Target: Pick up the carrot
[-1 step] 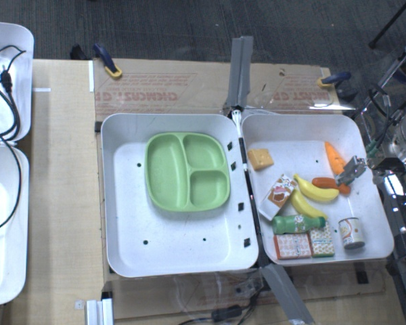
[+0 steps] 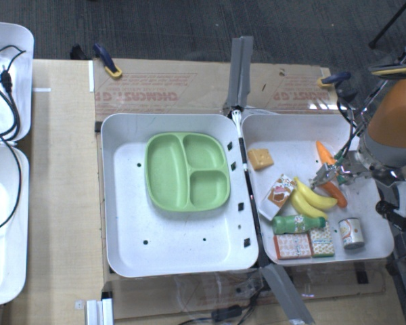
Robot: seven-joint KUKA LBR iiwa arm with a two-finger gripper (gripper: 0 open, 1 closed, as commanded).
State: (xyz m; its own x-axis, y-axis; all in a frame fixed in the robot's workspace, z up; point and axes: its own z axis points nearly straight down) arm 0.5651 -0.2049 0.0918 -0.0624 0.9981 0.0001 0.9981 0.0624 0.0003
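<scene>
The worktop (image 2: 61,181) carries two shallow white bins side by side. The left bin (image 2: 122,242) holds a green divided plate (image 2: 187,171), set toward that bin's back half. The right bin (image 2: 375,246) holds the remaining items. A yellow block (image 2: 260,158) lies near its back left corner. A small carton (image 2: 279,190) lies toward the left wall, with a banana (image 2: 310,200) just beside it. A green bottle (image 2: 299,223) lies in front of the banana, and two flat red packets (image 2: 304,244) lie along the front edge. A small can (image 2: 351,233) sits near the front right corner.

The carrot (image 2: 328,171) lies toward the right wall, running from the back toward the middle of the bin. The tool (image 2: 333,176) sits directly over the carrot's middle and covers that section. Whether the tool is spread or pressed together cannot be told. The arm (image 2: 391,124) is cut off at the right edge.
</scene>
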